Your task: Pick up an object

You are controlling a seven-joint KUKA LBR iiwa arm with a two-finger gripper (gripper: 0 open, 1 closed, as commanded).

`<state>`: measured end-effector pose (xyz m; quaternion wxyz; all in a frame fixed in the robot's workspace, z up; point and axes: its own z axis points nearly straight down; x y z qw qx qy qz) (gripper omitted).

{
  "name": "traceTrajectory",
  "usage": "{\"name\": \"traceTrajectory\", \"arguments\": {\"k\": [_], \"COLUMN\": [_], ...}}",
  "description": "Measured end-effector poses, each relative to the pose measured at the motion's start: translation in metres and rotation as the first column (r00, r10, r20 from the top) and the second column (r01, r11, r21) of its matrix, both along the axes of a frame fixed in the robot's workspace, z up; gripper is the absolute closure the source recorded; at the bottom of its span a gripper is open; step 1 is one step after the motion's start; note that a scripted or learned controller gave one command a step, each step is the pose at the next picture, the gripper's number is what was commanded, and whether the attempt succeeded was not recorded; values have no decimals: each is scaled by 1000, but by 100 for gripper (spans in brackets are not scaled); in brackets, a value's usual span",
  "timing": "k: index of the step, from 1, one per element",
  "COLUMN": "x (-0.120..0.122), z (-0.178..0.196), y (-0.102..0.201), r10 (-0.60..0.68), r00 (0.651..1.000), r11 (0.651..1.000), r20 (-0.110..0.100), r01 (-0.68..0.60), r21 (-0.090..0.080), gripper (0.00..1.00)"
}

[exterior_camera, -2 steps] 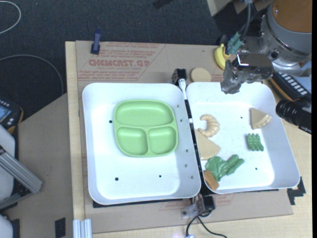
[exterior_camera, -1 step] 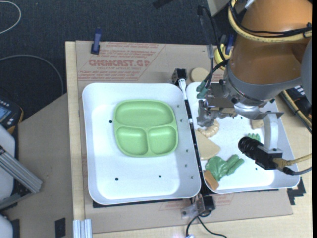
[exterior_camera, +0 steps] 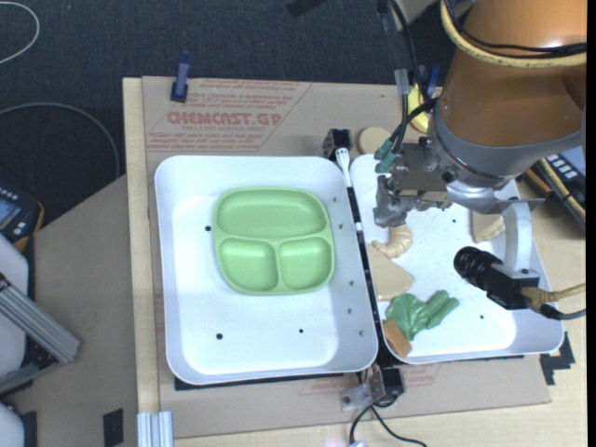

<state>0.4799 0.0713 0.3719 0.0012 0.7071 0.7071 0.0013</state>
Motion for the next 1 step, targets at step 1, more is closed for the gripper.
{"name": "traceTrajectory", "arguments": {"k": [1], "x": [1], "z": [10], "y": [0], "r10": [0], "r00": [1000], "r11": [1000], "r20": [2], "r01": [0], "r21": [0], "gripper": [100]}}
